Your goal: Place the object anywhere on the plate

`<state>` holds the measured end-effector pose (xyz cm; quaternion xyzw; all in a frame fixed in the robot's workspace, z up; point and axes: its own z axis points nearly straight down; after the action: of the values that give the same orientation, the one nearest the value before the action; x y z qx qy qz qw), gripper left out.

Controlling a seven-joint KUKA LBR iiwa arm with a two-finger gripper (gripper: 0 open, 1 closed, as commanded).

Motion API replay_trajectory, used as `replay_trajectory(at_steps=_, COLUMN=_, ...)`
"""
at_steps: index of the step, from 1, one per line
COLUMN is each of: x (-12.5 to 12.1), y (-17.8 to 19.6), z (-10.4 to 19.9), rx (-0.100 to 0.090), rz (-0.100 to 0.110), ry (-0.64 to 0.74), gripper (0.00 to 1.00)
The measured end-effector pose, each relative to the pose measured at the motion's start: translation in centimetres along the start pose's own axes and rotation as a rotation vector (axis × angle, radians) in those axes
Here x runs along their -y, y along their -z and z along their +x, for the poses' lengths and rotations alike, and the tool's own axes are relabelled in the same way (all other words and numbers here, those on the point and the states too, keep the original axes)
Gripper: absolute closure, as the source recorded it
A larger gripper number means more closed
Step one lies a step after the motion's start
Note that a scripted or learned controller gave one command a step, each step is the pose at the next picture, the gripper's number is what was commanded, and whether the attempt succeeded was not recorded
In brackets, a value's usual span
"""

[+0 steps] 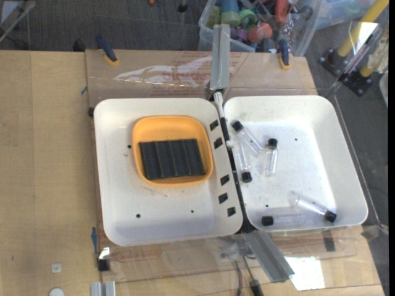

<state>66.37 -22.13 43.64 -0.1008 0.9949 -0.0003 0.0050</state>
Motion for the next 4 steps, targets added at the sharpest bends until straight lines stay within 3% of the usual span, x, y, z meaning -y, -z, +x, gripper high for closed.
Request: replay_trajectory(at_steps=4, x=0.07, y=0.0, z=-0.45, rx=0.002, rz=-0.002, ry=1.057, gripper=1.0)
